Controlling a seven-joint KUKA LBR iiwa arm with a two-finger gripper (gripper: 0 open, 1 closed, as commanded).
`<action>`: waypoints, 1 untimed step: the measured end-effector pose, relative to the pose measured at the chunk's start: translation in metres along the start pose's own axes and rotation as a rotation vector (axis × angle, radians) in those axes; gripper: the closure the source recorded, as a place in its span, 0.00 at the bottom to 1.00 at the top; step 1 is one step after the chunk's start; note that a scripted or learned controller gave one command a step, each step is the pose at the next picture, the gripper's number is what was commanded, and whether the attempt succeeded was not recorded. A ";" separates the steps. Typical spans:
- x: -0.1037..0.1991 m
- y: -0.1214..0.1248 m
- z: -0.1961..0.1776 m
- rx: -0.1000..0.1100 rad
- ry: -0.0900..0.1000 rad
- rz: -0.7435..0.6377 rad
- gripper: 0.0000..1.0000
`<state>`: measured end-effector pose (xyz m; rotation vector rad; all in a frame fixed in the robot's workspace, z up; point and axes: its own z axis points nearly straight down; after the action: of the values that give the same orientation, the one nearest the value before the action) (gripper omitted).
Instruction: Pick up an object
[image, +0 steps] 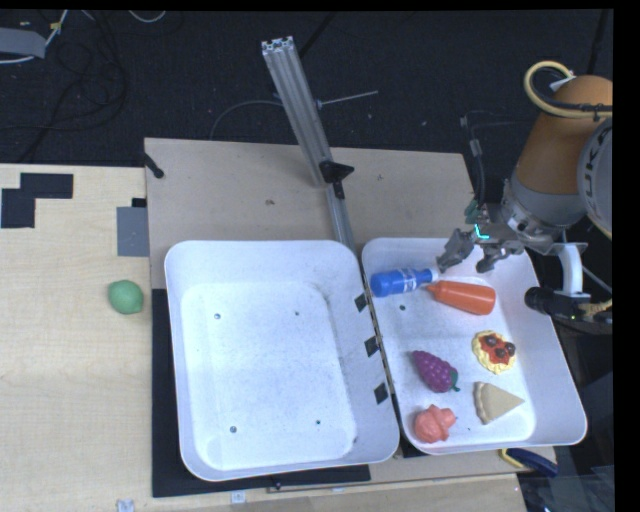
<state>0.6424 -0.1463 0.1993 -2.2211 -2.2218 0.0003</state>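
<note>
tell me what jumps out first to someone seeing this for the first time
The right bin draws the eye: a cluster of bright toy foods, with a carrot, a blue bottle, grapes and a small pizza. The gripper hangs over that bin's far edge, just above the carrot. A green ball sits alone on the bench, left of the left bin.

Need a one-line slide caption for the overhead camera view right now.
Two-finger gripper open above the right white bin, near a blue bottle and orange carrot.

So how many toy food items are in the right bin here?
5: carrot at the top, pizza slice right, grapes centre, wedge lower right, pink piece at the bottom. None seem hidden.
</note>
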 end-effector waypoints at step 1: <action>0.000 0.000 0.000 0.000 0.000 0.000 0.00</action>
<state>0.6424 -0.1463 0.1993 -2.2210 -2.2217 0.0005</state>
